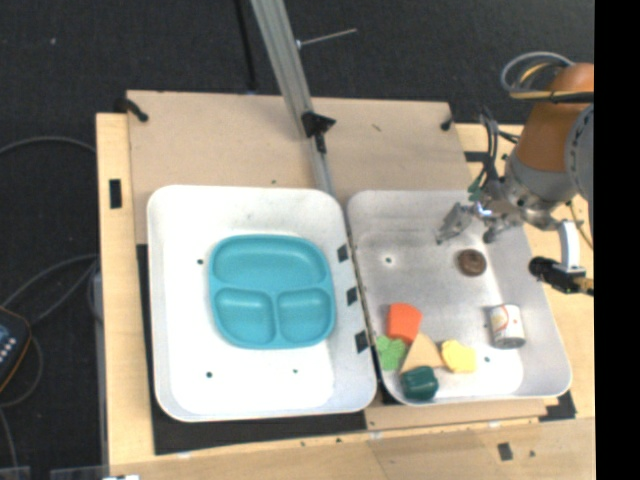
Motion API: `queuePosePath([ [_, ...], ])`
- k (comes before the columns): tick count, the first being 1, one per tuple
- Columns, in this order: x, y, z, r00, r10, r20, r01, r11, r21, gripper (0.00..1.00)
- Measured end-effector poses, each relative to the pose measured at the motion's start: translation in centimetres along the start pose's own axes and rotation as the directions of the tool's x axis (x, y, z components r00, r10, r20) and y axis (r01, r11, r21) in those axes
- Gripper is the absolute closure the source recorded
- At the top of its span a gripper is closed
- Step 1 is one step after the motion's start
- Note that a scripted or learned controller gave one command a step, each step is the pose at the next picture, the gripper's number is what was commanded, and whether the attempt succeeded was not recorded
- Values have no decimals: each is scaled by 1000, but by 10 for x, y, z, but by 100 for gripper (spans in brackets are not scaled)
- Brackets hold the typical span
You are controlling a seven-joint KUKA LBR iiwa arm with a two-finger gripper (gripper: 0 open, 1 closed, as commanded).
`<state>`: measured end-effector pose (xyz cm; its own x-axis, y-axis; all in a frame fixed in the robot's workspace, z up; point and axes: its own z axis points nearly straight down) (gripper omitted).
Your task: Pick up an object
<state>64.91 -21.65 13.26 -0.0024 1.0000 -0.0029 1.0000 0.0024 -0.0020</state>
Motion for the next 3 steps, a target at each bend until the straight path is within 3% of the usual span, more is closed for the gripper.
queuePosePath([
  [1,-1,2,-15,1000,-2,4,2,1000,-7,100],
  [3,-1,4,-146,1000,-1,0,1,1000,-11,100],
])
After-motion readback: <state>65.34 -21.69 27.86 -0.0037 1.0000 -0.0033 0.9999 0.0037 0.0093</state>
